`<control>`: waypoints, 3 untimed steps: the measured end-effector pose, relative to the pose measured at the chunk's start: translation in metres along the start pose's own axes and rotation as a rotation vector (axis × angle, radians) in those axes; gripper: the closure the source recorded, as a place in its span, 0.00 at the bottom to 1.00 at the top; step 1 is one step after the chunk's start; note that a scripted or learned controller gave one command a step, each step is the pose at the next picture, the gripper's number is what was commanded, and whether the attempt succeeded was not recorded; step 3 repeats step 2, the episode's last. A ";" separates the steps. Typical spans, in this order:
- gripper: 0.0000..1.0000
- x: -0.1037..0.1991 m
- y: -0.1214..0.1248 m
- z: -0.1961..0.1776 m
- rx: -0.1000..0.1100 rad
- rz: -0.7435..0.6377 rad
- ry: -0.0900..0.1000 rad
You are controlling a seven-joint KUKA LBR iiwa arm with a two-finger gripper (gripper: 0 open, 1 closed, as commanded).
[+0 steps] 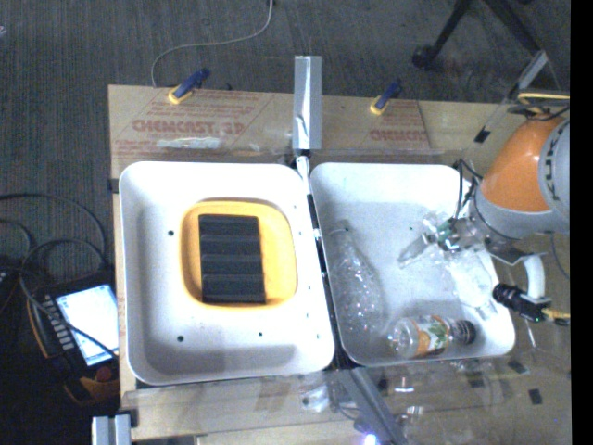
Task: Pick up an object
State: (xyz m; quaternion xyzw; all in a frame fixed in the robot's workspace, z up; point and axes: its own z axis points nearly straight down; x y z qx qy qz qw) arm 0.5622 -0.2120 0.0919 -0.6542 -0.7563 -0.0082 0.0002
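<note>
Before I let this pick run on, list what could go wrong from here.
1. The gripper hangs over clear plastic wrap in the right bin; it may snag the wrap, or slip off it.
2. The clear bottle nearly vanishes against the white floor, so a grasp aimed at it may miss.
3. The labelled bottle lies on its side near the wall and could roll when nudged.
</note>
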 end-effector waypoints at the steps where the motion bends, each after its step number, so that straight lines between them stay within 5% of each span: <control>1: 1.00 0.001 0.001 -0.009 -0.001 -0.002 0.000; 2: 1.00 0.063 0.032 -0.076 0.012 0.010 -0.011; 3: 1.00 0.063 0.032 -0.076 0.012 0.010 -0.011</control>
